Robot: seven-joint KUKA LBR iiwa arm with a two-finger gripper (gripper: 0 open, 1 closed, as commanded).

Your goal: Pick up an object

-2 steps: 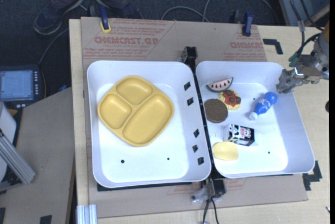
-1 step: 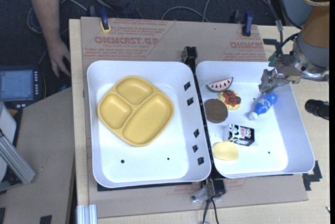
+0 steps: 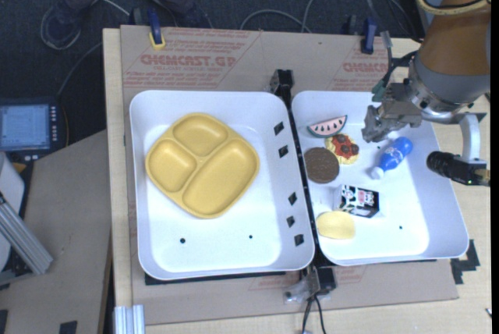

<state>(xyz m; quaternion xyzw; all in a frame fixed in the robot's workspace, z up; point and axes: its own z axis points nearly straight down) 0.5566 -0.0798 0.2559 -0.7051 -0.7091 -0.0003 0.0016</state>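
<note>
The 2 shallow white bins sit side by side on a brown cardboard-topped bench (image 3: 234,51). The left bin (image 3: 156,246) carries a yellow plastic plate with 3 compartments (image 3: 202,164), which lies toward that bin's far left part. The right bin (image 3: 421,231) holds the small items: a toy watermelon slice, pink with a green rind (image 3: 327,126), near the bin's far left corner; a red and yellow toy food piece (image 3: 343,147) just below it; a round dark brown disc (image 3: 320,165) touching that piece on its left side; a small blue and white bottle (image 3: 392,156) lying tilted near the bin's middle; a black and white printed carton (image 3: 359,200) nearer the front; and a pale yellow oval piece (image 3: 336,225) by the front left corner. The grey gripper (image 3: 380,126) hangs over the bin's far part, between the watermelon slice and the bottle; whether it is released or clenched cannot be told, and nothing is seen held in it.
</note>
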